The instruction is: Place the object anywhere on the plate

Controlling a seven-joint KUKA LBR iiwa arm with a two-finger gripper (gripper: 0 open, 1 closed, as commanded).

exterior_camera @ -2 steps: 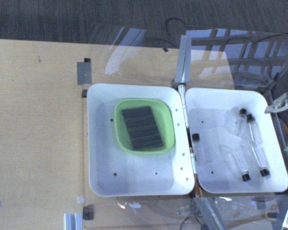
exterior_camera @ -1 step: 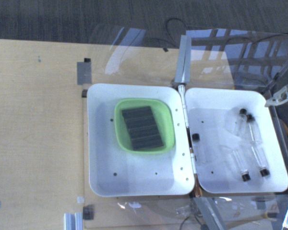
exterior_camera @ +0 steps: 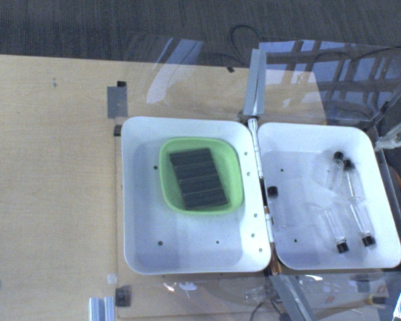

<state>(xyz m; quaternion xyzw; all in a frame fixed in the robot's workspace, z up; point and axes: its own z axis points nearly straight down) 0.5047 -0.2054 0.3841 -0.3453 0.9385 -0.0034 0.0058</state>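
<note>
robotics lab, wooden bench [exterior_camera: 47, 179], two white bins [exterior_camera: 137, 246], cables [exterior_camera: 244, 35]

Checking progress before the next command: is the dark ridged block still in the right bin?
No, the dark ridged block lies on the green plate in the left bin.

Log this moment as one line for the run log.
left bin: green plate with dark ribbed block lying on it | right bin: clear tubes with black caps | task state: block on plate
</note>
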